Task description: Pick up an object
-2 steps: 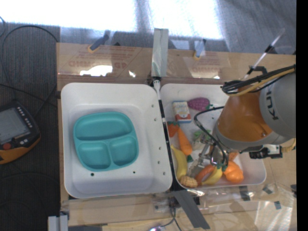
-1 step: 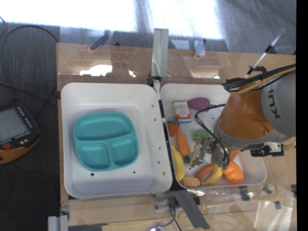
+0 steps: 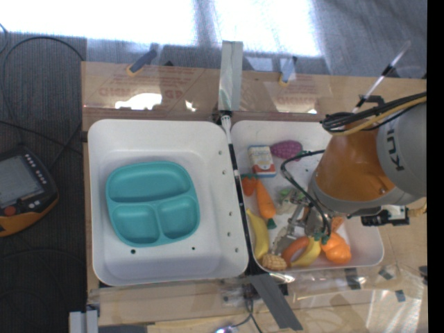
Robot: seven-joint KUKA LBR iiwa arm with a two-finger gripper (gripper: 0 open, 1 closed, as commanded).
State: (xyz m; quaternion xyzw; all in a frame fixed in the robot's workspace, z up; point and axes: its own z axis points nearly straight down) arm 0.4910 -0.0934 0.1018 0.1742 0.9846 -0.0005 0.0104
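Two shallow white bins sit side by side on the bench. The left bin [image 3: 111, 255] holds a teal divided plate [image 3: 152, 201] with three compartments, lying flat and roughly centred. The right bin [image 3: 368, 252] holds a clutter of toy foods. Near its far wall a small white carton with a red and blue label [image 3: 261, 160] lies just beside a purple, knobbly piece like a bunch of grapes [image 3: 286, 148]. Below the carton an orange carrot [image 3: 264, 201] lies lengthwise near the divider between the bins, with a small red piece touching its upper end. A yellow banana [image 3: 259, 233] lies along the left wall, its lower end near a yellow corn cob [image 3: 275, 261] at the near edge. A second yellow piece [image 3: 309, 252] and an orange-red piece [image 3: 296, 245] lie touching each other just right of the cob, and an orange fruit [image 3: 336, 250] sits beside them at the near right. The grey arm with its orange band [image 3: 350, 168] reaches in from the right and covers much of the right bin's middle. The gripper [image 3: 297, 229] points down and left into the pile, close above the orange-red piece and the yellow one. Its metal fingers blend with the clutter; whether the jaws are apart or closed cannot be told, and nothing is seen held between them. Black cables loop over the arm's wrist.
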